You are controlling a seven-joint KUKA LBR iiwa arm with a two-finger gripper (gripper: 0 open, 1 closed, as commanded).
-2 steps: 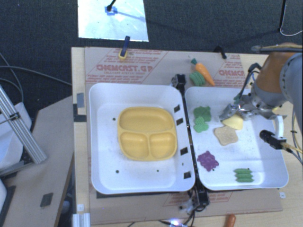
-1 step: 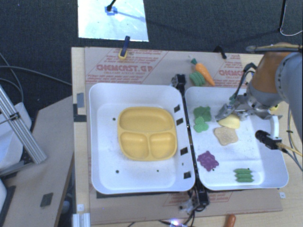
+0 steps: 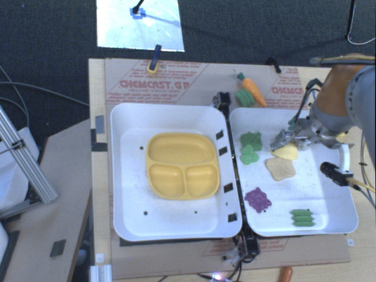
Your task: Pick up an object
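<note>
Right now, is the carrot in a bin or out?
Out. The carrot lies on the cardboard just behind the right bin, beyond its back rim.

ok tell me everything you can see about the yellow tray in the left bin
The yellow tray is a rounded-square plate that looks like matte plastic, with a raised rim and three compartments: one wide section across the far side and two smaller ones along the near side. It lies flat, right side up, roughly in the middle of the left bin, resting on its white floor. All three compartments hold nothing, and nothing else touches the tray.
</note>
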